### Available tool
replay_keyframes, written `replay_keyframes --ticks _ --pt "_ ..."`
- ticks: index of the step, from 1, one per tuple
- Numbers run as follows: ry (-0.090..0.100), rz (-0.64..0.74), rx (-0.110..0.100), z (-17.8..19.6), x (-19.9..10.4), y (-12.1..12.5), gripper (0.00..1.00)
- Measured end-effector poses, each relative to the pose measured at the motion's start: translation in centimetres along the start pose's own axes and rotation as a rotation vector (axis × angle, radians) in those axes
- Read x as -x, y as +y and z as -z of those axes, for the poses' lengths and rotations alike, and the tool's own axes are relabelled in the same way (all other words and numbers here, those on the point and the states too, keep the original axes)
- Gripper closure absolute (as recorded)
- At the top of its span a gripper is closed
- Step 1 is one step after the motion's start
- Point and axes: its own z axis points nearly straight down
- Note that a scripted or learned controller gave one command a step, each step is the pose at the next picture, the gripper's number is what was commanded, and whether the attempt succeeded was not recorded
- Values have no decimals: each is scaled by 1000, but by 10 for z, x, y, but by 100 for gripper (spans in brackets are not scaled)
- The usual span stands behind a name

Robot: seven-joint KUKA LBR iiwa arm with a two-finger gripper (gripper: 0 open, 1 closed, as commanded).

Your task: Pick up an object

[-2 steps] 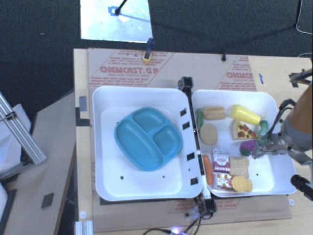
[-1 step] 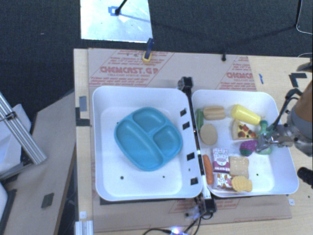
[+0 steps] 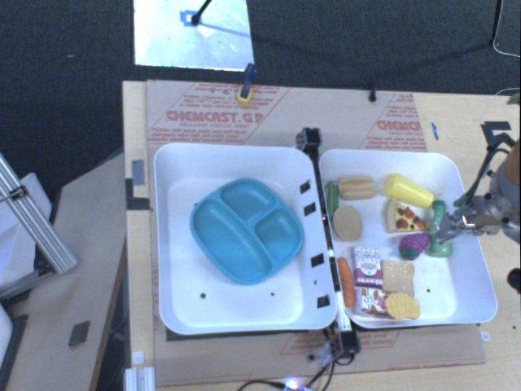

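Crackers (image 3: pixel 402 305) and a carrot (image 3: pixel 347 282) lie at the near edge of the right bin (image 3: pixel 476 287). Farther in, the gripper (image 3: pixel 447 230) sits low by a green pepper (image 3: pixel 440 226) beside the purple grapes (image 3: pixel 413 244) — whether its jaws are open or closed, I cannot tell. Nothing looks lifted yet — the pick seems undone. A blue plate (image 3: pixel 247 230) rests in the left bin (image 3: pixel 175 210).

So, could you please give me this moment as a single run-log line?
arm: in from right | gripper: low over right bin, beside green toy | grasp: unconfirmed | left bin: blue divided plate
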Motion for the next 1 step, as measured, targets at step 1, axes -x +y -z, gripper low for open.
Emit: replay_keyframes --ticks 1 --pt "2 5 -3 -8 -43 22 100"
